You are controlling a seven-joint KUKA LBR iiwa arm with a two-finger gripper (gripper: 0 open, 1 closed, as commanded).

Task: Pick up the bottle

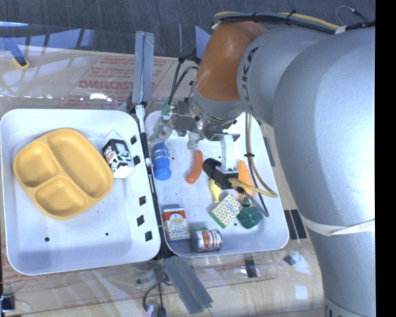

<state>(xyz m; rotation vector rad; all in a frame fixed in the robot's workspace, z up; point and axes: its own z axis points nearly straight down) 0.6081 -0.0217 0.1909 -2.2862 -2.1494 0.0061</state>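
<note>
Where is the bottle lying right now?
In the camera view, the bottle lies in the right bin, against its left wall, left of the orange sausage and just below the gripper.

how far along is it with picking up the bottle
Early stage. Done: the arm is over the right bin, with the gripper near its back edge. In hand: nothing visibly between the fingers. Left: the bottle, blue-capped, lies on the bin floor by the left wall, just below the gripper, so grasp and lift remain.

The pincer (164,125) hangs just above the blue bottle (161,163) in the right bin (277,233).
</note>
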